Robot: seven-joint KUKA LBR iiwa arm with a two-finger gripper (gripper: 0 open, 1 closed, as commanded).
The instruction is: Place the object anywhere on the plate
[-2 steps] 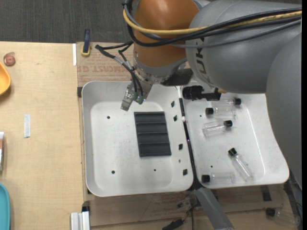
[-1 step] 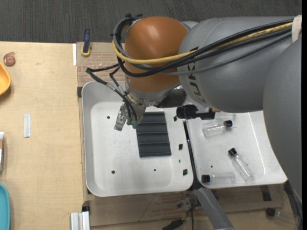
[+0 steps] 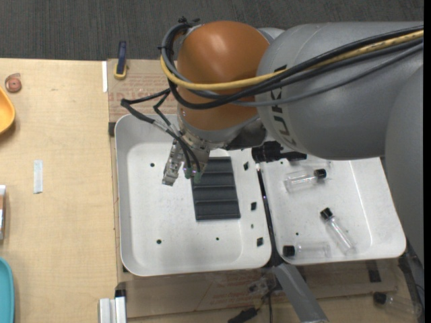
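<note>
A black ribbed plate [image 3: 217, 192] lies flat in the left bin [image 3: 141, 247], near its right wall. My gripper [image 3: 180, 169] hangs over that bin, just beside the plate's upper left corner, under the orange wrist band. I see nothing in it. Three clear vials with black caps lie in the right bin [image 3: 377, 247]. One vial [image 3: 303, 179] is near the bin's top left. A second vial [image 3: 336, 229] lies slantwise in the middle. The third vial [image 3: 306, 251] rests along the front wall.
The grey arm covers the back of both bins. Left of the bins is a wooden tabletop [image 3: 60, 234] with an orange dish [image 3: 4, 113], a small white strip [image 3: 38, 177] and a teal item [image 3: 4, 291]. A blue clamp [image 3: 121, 58] sits behind the left bin.
</note>
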